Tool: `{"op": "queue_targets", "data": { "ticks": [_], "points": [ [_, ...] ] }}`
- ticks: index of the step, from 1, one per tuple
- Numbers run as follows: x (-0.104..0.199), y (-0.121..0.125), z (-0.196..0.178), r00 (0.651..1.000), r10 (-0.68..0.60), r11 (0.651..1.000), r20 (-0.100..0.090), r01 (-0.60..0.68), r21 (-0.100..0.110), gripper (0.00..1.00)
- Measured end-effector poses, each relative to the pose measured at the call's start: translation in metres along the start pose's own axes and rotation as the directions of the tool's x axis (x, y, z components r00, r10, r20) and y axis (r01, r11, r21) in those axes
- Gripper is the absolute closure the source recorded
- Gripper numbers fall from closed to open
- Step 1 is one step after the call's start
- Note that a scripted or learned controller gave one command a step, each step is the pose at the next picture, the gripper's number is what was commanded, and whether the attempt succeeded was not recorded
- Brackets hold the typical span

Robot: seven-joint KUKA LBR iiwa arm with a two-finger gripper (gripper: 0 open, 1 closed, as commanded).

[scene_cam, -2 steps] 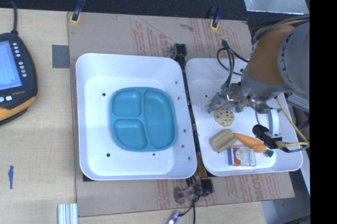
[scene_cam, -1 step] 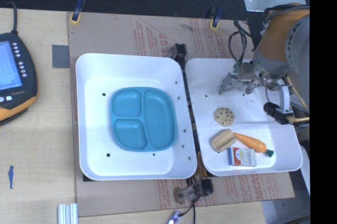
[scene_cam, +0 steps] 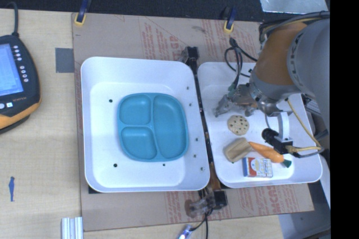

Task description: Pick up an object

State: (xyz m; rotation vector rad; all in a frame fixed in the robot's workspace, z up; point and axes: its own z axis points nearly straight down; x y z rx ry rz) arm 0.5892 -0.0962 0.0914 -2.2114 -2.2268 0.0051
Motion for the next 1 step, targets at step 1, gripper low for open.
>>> {"op": "queue_targets", "data": {
  "ticks": [1],
  "points": [
    [-0.0493,0.0586,-0.0192,1.0,0.002,1.0,0.0,-0.002,-0.003,0.0]
  ]
}}
